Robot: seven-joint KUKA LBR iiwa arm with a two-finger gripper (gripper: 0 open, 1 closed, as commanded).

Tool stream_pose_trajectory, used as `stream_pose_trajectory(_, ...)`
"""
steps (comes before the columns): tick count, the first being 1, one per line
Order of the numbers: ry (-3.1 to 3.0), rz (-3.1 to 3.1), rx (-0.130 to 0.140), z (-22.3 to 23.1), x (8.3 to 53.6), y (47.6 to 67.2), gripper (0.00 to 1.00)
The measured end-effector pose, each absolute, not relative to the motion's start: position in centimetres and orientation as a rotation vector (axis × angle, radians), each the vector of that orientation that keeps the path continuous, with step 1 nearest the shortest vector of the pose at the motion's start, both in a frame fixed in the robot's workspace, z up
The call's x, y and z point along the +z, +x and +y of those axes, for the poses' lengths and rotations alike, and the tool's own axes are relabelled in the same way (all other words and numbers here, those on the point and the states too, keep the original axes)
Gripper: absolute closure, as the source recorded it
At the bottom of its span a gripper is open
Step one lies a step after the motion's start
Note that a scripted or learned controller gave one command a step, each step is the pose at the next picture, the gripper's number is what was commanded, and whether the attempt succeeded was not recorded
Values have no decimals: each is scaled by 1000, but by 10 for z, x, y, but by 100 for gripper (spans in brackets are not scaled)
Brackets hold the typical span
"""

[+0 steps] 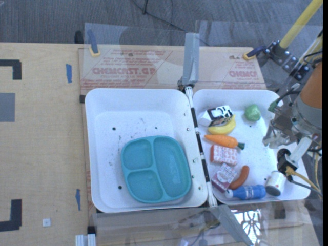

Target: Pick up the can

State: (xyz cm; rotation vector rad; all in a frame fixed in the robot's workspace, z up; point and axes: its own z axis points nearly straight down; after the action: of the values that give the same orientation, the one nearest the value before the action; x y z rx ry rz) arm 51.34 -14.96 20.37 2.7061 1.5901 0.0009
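Red lettering runs across the clear sheet (pixel 134 69) lying behind the left bin (pixel 97 104); it reads roughly "CHEMCAST GP", seen reversed. The same red print shows in part on the sheet (pixel 240 70) behind the right bin (pixel 266 97), too cut off to read. Packets in the right bin carry printing too small to make out.

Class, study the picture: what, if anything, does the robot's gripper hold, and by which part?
It cannot be told. The gripper hangs over the right bin near its right wall, tangled in cables; no item shows between its tips.
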Motion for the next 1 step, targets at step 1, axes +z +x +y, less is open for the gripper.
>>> stream_pose_trajectory(1, 2705, 1587, 1, -151, 213, 514, 100)
